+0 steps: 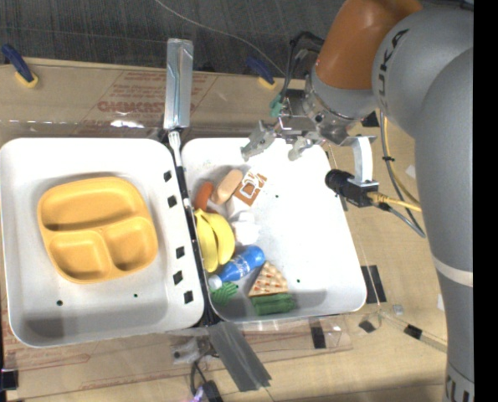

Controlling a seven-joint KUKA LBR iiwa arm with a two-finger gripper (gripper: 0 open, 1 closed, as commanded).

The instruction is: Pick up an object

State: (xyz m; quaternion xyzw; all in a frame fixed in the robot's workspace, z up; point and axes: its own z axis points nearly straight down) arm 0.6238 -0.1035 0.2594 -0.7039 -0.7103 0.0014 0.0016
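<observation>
- Objects for picking crowd the left side of the right bin: I count one banana bunch, one blue bottle, one waffle wedge, one green piece.
- I see one yellow divided tray in the left bin.
- My pincer hovers spread, pinching nothing, above the right bin's far edge.

The bananas partly cover the blue bottle; the arm runs off the frame's top.
</observation>
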